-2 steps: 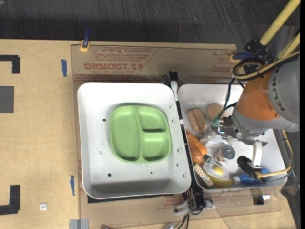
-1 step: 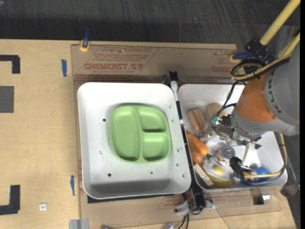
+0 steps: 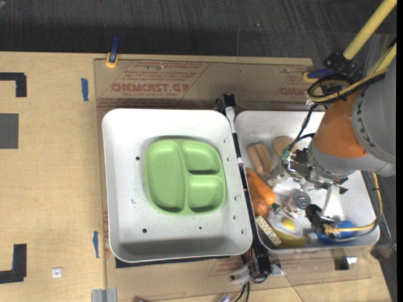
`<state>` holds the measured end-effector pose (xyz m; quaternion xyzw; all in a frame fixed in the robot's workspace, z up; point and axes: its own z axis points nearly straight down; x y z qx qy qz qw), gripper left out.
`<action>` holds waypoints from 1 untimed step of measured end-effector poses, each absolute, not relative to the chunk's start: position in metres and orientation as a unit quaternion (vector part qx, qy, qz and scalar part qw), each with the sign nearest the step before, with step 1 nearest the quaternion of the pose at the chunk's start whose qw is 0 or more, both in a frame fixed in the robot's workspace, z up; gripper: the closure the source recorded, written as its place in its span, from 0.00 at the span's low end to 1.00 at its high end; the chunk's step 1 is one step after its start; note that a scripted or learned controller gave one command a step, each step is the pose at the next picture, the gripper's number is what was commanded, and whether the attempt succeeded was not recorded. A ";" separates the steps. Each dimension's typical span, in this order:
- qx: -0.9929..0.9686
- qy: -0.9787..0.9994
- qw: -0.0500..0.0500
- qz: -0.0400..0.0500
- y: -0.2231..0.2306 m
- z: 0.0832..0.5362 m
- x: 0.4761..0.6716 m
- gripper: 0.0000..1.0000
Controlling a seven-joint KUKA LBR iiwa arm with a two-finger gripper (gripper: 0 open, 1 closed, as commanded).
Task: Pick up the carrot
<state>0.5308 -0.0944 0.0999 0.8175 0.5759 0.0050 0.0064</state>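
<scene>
I see the carrot point(image 3: 261, 192) lying against the right bin point(image 3: 365, 187)'s left wall, just left of the gripper point(image 3: 301, 197), apart from it, beside a bread roll point(image 3: 259, 157). I cannot tell the finger state; the wrist hides them. The green plate point(image 3: 186, 175) sits in the left bin point(image 3: 126, 168).

- A robotics lab: an industrial arm point(image 3: 371, 124) over a plywood bench point(image 3: 56, 168)
- Blue tape marks point(image 3: 84, 89), two white bins point(image 3: 119, 187), loose cables point(image 3: 327, 83), dark carpet floor point(image 3: 189, 17)
</scene>
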 end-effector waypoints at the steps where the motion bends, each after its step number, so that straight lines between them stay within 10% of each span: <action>1: 0.878 0.478 -0.001 -0.001 -0.020 0.184 0.483 1.00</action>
